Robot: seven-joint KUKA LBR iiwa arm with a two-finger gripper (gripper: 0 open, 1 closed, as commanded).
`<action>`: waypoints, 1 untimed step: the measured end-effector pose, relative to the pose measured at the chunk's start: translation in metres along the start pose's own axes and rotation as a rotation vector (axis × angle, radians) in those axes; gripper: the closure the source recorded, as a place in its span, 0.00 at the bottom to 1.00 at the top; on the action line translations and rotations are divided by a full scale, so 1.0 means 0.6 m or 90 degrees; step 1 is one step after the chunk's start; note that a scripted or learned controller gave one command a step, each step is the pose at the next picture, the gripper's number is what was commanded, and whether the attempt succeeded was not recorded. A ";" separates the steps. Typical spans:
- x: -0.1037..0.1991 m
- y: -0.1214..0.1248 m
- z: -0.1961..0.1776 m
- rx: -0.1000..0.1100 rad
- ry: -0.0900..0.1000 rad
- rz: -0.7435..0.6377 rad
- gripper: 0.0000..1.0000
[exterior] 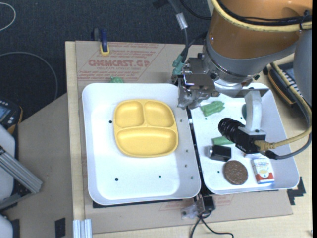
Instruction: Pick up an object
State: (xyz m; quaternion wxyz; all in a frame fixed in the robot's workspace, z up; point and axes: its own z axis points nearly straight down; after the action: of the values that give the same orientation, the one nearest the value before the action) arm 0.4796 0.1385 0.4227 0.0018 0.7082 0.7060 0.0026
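Observation:
My gripper (187, 98) hangs low over the far left corner of the right bin (285, 133), close to the wall between the two bins. A pale green object (213, 108) lies just to its right in that bin, apart from it. Nearer the front lie a small black block (219, 152), a brown round disc (235, 172) and a small white and red carton (263, 171). A flat dark green piece (221, 141) peeks out just above the black block. The arm's grey and orange body hides the far part of this bin.
The left bin (99, 148) holds a yellow divided plate (145, 128) near its middle. Both bins rest on a brown board (119, 58) with a blue and yellow clamp (103, 41) at its far edge.

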 end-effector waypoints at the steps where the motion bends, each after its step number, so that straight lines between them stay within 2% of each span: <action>1: -0.086 -0.002 0.110 0.007 -0.001 0.000 1.00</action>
State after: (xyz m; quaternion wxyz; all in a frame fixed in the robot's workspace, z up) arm 0.4789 0.0870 0.3566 -0.0015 0.7082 0.7060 -0.0022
